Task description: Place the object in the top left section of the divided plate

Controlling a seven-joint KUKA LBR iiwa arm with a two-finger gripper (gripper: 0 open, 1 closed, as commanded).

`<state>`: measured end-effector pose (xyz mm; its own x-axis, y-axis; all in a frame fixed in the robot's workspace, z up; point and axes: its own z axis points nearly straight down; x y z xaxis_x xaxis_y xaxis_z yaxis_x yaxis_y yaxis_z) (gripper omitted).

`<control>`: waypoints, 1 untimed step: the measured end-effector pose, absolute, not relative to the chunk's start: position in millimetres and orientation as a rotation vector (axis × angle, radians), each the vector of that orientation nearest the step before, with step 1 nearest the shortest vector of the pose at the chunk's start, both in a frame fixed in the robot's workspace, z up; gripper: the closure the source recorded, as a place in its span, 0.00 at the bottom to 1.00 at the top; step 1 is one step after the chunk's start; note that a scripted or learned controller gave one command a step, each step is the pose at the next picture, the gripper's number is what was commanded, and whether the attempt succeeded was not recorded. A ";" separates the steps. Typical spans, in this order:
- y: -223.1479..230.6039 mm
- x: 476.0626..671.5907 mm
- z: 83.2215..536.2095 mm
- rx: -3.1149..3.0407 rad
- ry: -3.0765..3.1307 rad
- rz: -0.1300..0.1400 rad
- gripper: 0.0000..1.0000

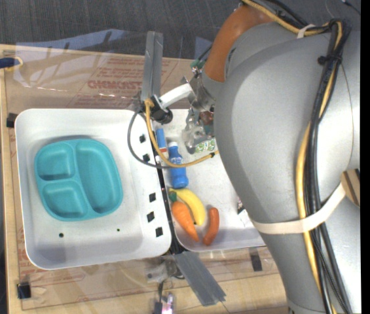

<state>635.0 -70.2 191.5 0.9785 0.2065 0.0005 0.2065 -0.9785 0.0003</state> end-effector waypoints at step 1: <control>45.6 576.3 239.8 3.075 0.662 -0.006 1.00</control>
